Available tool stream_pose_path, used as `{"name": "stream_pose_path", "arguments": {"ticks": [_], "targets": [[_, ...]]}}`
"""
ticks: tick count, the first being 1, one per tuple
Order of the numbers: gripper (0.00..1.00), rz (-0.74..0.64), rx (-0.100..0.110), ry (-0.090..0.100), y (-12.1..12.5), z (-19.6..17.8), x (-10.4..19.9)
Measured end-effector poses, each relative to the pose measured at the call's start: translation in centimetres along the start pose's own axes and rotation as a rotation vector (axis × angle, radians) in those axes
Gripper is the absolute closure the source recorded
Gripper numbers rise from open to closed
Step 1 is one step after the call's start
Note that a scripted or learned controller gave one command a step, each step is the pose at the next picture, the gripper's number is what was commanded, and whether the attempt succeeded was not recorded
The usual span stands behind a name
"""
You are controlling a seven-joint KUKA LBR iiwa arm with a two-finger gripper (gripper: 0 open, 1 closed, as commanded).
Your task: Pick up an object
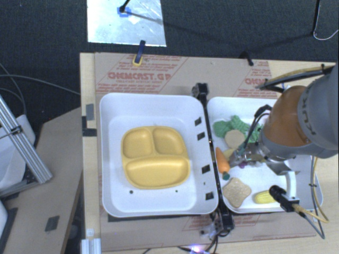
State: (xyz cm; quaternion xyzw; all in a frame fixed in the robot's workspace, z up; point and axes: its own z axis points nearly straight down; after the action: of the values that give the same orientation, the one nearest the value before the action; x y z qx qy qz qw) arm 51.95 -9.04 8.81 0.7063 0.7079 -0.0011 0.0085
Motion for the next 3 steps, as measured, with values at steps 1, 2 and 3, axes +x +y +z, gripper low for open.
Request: {"name": "stream_pose_path", "arguments": {"ticks": [1, 2, 3], "targets": [[1.0, 0.003, 0.004, 0.01, -0.1, -0.9, 0.0], [1.0, 0.001, 0.011, 0.014, -1.4, 0.4, 0.6], [1.0, -0.002, 0.008, 0.013, 0.3, 0.3, 0.8]]}}
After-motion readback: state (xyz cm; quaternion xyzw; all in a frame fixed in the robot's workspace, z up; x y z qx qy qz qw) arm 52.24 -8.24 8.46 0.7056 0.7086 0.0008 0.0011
